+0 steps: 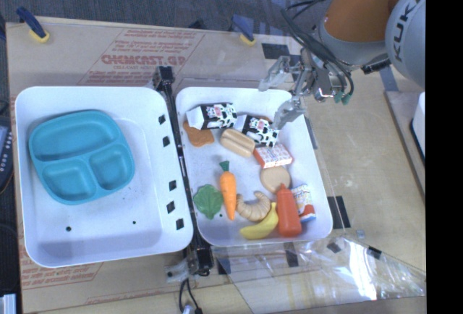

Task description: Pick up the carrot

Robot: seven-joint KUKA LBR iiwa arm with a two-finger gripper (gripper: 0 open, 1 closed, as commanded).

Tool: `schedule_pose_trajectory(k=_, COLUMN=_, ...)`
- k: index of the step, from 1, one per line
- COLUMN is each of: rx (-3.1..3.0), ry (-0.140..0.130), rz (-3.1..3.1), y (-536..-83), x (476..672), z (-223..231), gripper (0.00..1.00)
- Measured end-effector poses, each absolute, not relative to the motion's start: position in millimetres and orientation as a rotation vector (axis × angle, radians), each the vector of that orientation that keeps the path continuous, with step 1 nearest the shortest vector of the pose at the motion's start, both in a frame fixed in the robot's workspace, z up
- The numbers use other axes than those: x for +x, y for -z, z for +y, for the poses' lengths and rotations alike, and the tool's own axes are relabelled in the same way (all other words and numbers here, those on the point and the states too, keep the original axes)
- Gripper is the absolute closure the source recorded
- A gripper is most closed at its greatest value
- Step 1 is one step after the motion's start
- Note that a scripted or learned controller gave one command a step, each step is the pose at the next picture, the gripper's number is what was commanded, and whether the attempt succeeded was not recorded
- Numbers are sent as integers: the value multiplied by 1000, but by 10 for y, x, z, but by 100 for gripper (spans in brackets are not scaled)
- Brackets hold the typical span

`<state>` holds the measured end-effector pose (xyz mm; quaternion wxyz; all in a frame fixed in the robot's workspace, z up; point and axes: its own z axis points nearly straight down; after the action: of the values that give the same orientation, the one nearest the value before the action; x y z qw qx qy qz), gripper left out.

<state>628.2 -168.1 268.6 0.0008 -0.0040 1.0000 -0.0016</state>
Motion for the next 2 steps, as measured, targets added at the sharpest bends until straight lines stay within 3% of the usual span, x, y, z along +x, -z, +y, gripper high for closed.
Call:
schedule_pose_trajectory(k=1, rx=186, ry=8, rz=3116, y=-1123, x=5636, z=-1420, gripper=0)
schedule_pose_trajectory(k=2, rx=-95, ry=-3, rz=3140, y=-923, x=5295, z=-928, gripper=0)
